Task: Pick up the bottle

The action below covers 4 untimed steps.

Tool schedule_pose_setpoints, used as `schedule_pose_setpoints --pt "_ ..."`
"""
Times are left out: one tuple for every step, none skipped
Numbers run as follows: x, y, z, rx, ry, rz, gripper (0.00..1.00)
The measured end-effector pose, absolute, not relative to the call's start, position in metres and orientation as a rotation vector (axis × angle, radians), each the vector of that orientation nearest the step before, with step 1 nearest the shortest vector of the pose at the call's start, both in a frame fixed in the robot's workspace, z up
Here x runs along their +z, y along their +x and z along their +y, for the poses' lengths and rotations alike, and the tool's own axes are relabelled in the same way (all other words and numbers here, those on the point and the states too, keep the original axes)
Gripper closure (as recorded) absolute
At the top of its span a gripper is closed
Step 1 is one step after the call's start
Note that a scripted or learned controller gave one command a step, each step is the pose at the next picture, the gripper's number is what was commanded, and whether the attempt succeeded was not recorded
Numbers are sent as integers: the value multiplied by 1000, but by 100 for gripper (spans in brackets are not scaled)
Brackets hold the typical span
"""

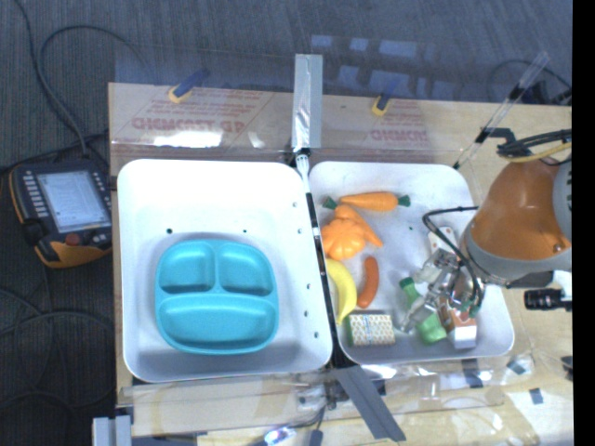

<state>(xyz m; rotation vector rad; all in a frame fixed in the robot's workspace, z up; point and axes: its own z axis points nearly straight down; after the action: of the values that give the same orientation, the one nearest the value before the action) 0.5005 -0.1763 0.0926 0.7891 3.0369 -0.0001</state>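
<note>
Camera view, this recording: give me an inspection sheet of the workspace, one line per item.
Surface: two white bins side by side, left bin and right bin, on a bench.
Job's things: green bottle lies in the right bin's near right corner, partly hidden by the gripper.
Clutter: blue divided plate in the left bin; carrot, orange toy, banana, sausage and patterned block in the right bin.
Grippers: gripper low over the bottle; contact unclear.
Cables: black cables on the floor at left.
Surroundings: teach pendant on grey carpet.
</note>
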Motion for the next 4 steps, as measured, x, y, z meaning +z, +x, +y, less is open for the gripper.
schedule_pose_setpoints --pt "93 501 -176 0 790 3037 0" --pt "92 491 -185 2 587 3066 0" --pt "92 490 -103 -7 246 3113 0" --pt "331 486 -114 0 195 3130 0"
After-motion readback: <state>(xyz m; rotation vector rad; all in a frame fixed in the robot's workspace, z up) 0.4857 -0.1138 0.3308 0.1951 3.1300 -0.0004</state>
